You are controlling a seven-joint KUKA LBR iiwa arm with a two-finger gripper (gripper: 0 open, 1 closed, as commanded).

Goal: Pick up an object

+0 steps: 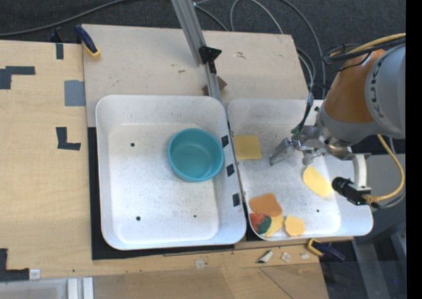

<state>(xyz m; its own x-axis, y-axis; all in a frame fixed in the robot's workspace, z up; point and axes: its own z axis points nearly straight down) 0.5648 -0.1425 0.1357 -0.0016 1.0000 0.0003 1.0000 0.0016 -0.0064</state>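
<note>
Hovering low in the right bin [343,225], my pincer [290,150] hangs with its fingers spread and nothing between them. Nearest candidates: yellow square [248,147] just to its left, yellow oval [317,181] just behind-right. I judge picking not yet begun.

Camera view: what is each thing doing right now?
Bowl: upright in left bin, nothing inside.
Yellow square: flat in right bin.
Yellow oval: lying beside the gripper.
Orange piece: flat near front wall.
Gripper: low over right bin, holding nothing.
</note>
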